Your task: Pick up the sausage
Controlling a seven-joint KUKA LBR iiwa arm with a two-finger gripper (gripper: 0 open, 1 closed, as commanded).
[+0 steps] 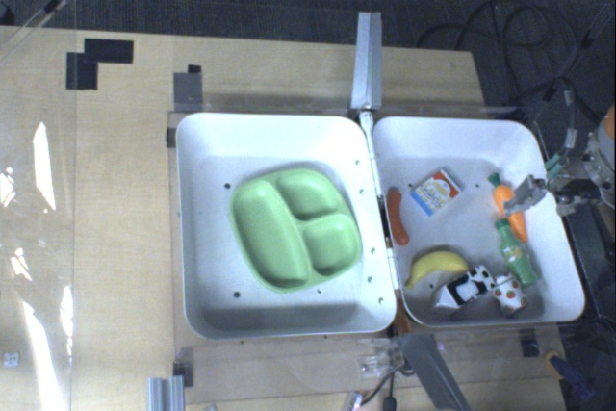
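L bin (202,207) holds a green divided plate (295,228), three sections, sitting roughly mid-bin. R bin (462,135) has the rest. Sausage (396,215) lies at the far L edge of R bin, right along the wall next to the divider, lengthwise, apart from other items. Small carton (434,192) w/ red top is just R of it, nearer the middle. Banana (438,266) below, near front wall, touching a black-and-white cow toy (469,289). Carrot (510,210) and green bottle (516,257) along R side. Gripper (528,192) sits at R edge of R bin, over the carrot, well apart from sausage; can't tell if fingers are wide or narrow.
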